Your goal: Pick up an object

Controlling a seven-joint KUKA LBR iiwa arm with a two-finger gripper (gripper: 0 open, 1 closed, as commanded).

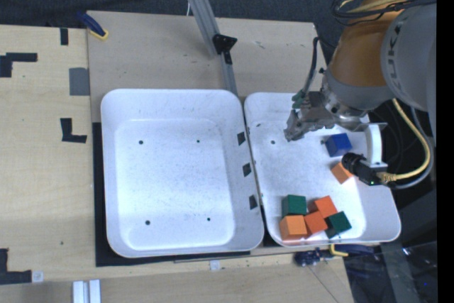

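My gripper (pixel 296 125) hangs over the upper part of the right bin (pixel 273 160), its dark fingers pointing down toward the bin floor with nothing seen between them. A blue block (pixel 338 145) lies just to its right. An orange block (pixel 342 172) sits below that, near the bin's right side. Along the bin's front edge is a cluster: a green block (pixel 294 206), an orange block (pixel 292 226), another orange block (pixel 325 207) and a dark green block (pixel 338 223).
The left bin (pixel 170 174) stands beside the right one, sharing a rim with black clips. A slanted metal pole (pixel 202 3) rises behind the bins. Yellow cable (pixel 411 170) loops at the far right beside the arm.
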